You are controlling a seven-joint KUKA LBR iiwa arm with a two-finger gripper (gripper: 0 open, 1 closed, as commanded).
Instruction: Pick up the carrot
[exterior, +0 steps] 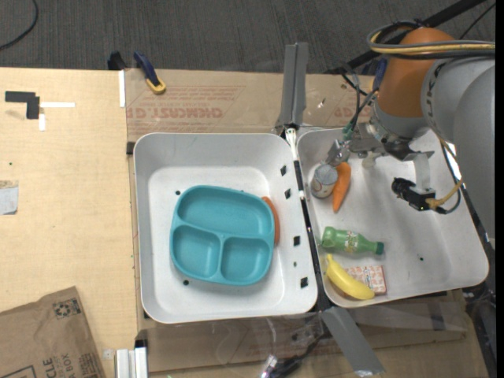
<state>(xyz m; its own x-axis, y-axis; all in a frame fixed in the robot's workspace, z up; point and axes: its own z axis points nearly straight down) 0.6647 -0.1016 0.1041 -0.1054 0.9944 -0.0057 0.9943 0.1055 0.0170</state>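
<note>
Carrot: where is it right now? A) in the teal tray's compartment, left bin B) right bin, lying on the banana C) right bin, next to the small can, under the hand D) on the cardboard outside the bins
C: the carrot lies in the right bin beside the small can, its top end right under the hand, well apart from the banana.

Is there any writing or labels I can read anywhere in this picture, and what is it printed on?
"CHEMCIZL GE...": red print, upside down and seemingly mirrored, on the cardboard sheet behind the left bin; my reading is unsure.
"CLE": end of a cut-off word beside a recycling sign, on the brown cardboard box at bottom left.
Green bottle label: too small to read.
Red-patterned packet: too blurred to read.
</note>
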